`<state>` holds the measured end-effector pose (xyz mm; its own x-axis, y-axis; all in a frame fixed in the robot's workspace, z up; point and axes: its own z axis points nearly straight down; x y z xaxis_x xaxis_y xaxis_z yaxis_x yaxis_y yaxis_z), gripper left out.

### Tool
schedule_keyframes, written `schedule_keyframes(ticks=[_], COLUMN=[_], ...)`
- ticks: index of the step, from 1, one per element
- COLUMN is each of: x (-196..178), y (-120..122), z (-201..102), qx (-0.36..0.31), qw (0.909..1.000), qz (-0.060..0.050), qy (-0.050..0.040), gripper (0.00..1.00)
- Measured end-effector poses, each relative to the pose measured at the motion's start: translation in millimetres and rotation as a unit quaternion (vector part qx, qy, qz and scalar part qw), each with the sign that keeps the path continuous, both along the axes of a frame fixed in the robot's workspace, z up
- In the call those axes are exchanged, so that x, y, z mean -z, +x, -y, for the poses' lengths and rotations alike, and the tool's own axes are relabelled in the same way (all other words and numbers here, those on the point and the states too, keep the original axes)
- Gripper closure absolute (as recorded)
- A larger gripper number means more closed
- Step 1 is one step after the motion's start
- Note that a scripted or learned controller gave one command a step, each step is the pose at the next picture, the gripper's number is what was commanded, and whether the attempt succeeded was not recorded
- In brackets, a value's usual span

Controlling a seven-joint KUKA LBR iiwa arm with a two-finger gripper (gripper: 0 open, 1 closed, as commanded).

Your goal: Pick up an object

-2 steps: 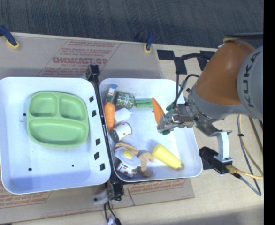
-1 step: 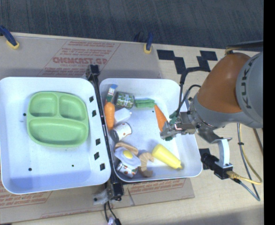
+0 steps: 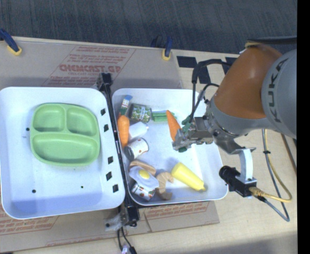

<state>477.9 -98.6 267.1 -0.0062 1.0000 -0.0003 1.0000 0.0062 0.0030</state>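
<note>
The right bin (image 3: pixel 156 96) holds a jumble of toy food. An orange carrot (image 3: pixel 173 125) lies near its right side, and another carrot (image 3: pixel 123 130) rests along the left wall. A yellow corn-like piece (image 3: pixel 187 177) sits at the front right. A small bottle (image 3: pixel 137 111) lies at the back, with a white cup (image 3: pixel 136 148) in the middle. My gripper (image 3: pixel 182 142) hangs low over the bin's right part, just right of the first carrot and above the yellow piece. Nothing shows between its fingers.
The left bin (image 3: pixel 12 194) carries a green divided plate (image 3: pixel 66 133). A black divider (image 3: pixel 110 136) runs between the bins. More small toys (image 3: pixel 144 180) crowd the right bin's front left. Cables and a black fitting (image 3: pixel 238 181) hang off the arm beside the bin's right wall.
</note>
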Motion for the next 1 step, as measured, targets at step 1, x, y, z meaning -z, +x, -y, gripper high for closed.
schedule_keyframes(ticks=[1], x=[-5.2], y=[0.1], z=[-60.9], qx=[-0.001], qw=[1.0000], qz=[0.000], qy=[0.0000], gripper=[1.00])
